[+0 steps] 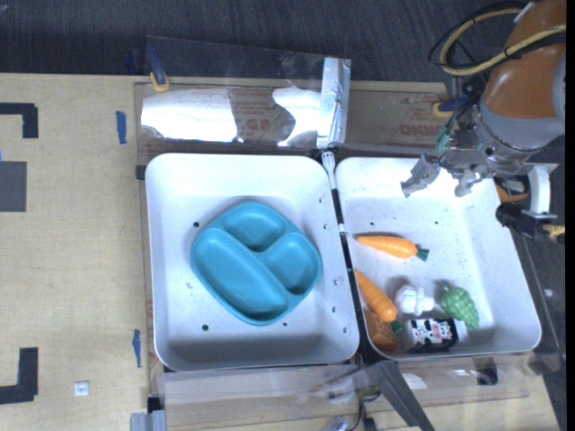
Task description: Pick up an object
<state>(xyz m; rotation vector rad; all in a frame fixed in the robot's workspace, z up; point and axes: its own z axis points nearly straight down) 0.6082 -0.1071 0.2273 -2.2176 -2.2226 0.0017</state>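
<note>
The gripper [443, 177] hangs over the far right part of the right bin [503, 241], its two grey fingers [418, 180] spread apart with nothing between them, clear of every object below. The grey arm [526, 106] with its orange band reaches in above it from the right. Nearest to the gripper, toward the middle of the same bin, lies a carrot [388, 245] with its green tip pointing right. Further toward the near edge, a second carrot [376, 297] lies along the bin's left wall, and just beside it sit a small white item [411, 298], a green leafy piece [459, 304] and a black-and-white carton [433, 332], all huddled in the near corner. The left bin [171, 241] holds a blue divided plate [256, 261] with three compartments, resting at a tilt near its centre.
</note>
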